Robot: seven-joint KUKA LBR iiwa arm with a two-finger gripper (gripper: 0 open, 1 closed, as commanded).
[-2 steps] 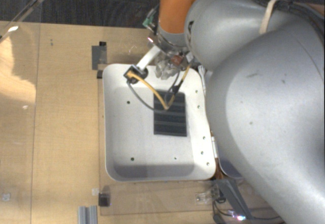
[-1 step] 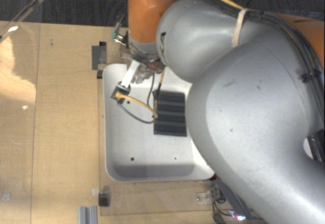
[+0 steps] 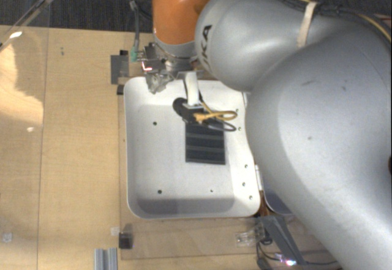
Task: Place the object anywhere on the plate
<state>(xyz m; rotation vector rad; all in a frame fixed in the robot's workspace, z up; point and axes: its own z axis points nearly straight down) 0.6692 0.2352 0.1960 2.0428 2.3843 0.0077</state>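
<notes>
My gripper hangs over the far edge of the left white bin, near its far left corner. It sits just below the orange band of the wrist. The arm's grey body covers the right half of the view and whatever lies under it.
The bin sits on a pale wooden bench with open surface to its left. A small dark fixture stands at the bin's far left corner. Another small dark block sits by its near left corner.
</notes>
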